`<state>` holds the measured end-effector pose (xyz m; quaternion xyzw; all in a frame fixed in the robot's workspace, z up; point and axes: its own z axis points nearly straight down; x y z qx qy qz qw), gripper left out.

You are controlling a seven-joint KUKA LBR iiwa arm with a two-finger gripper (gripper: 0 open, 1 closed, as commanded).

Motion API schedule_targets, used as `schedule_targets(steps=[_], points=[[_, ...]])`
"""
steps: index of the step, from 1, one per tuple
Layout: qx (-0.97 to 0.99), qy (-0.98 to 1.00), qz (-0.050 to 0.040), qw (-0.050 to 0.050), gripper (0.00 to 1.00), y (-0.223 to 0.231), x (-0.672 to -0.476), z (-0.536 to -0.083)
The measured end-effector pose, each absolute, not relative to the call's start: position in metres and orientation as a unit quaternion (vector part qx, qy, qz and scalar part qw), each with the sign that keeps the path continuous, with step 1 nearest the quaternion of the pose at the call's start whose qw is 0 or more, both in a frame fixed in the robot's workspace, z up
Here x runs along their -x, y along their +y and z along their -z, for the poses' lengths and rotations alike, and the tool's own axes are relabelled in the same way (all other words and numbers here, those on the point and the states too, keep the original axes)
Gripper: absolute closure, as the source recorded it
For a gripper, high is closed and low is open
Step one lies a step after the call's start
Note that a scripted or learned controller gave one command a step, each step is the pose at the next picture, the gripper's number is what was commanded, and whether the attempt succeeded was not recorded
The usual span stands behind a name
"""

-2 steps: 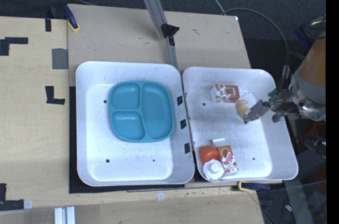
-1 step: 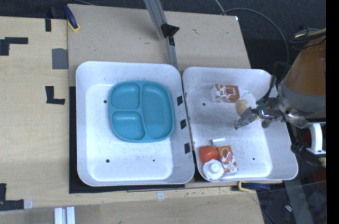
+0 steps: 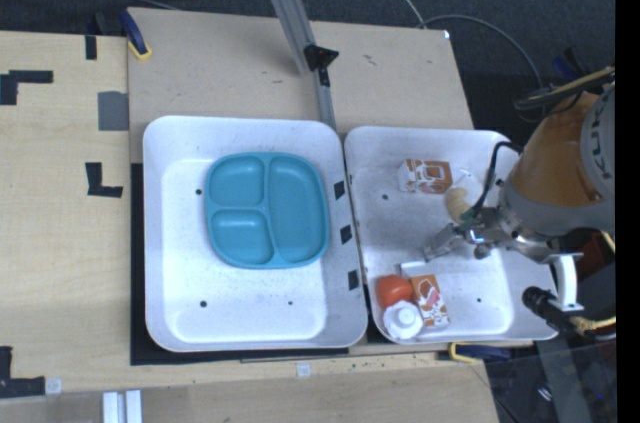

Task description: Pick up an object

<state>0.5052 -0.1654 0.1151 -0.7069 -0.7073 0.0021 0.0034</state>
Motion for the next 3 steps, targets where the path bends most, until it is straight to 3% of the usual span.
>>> schedule_targets(steps=[1, 3], points=[[0.706, -0.708, -0.0009, 0.002, 1.00, -0.165, -0.506, -0.129], [0.706, -0.708, 0.0009, -0.002, 1.00, -0.167, -0.500, -0.234]])
